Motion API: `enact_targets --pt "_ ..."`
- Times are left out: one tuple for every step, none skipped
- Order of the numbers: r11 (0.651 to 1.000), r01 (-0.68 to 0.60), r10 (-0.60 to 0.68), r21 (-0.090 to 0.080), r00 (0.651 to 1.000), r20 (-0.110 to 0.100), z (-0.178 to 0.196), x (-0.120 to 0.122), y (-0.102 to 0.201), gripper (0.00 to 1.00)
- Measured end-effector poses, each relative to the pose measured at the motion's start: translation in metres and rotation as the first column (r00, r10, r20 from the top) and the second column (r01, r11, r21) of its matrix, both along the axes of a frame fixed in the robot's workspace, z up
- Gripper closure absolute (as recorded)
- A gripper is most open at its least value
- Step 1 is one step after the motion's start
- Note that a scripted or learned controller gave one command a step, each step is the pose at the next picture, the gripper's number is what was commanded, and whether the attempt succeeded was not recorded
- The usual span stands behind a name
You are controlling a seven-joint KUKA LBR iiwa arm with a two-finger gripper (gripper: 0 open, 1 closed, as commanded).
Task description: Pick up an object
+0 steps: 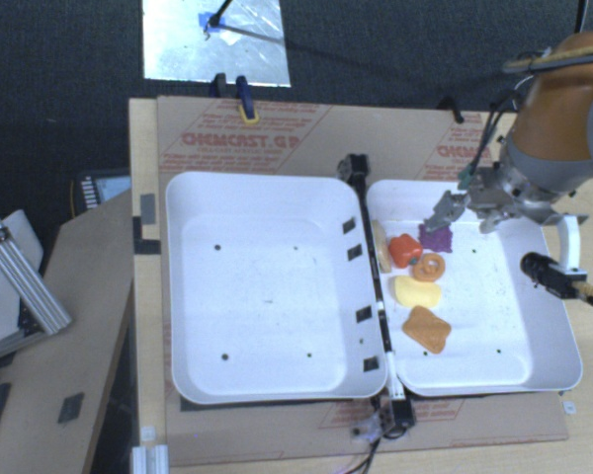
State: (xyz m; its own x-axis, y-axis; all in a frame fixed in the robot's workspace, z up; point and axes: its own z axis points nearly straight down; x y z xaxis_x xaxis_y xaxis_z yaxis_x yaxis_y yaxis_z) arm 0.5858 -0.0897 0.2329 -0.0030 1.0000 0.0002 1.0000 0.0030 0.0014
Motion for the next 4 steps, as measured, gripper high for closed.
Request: enact_targets --pt "1.000 -0.009 0.009 0.003 1.000 0.000 -0.019 0.018 0.083 0.00" --pt "1.000 -0.001 0.001 0.000 1.000 0.003 -0.007 0.018 0.077 1.00" --pt "1.000 0.008 -0.008 -0.003 1.000 -0.001 0.008 -0.041 0.015 1.00" --pt "1.000 -0.007 0.007 0.002 1.000 0.020 0.172 -0.050 0.080 1.00"
